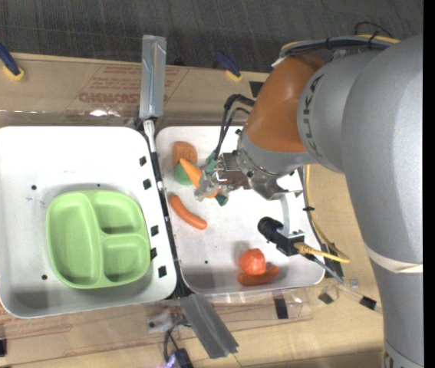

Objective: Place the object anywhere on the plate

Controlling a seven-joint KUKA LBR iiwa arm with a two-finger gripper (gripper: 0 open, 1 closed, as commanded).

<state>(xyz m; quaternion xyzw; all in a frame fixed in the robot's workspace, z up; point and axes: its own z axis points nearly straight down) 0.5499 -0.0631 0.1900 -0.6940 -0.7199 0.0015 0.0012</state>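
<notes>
Arm [340, 106] over right bin; carrot [190, 172] diagonal, tip lower-right.

The green sectioned plate [98, 238] lies in the left bin [18, 152]. The gripper [211, 184] hangs over the right bin [225, 271], just beside a carrot [189, 172]. A sausage [188, 211] and a tomato [252, 261] lie nearby.

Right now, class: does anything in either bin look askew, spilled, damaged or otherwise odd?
Nothing stands out. The green plate lies flat in the left bin. In the right bin the toy foods lie loose but whole: a carrot, a tomato, and a small heap of pieces beside the gripper.
</notes>
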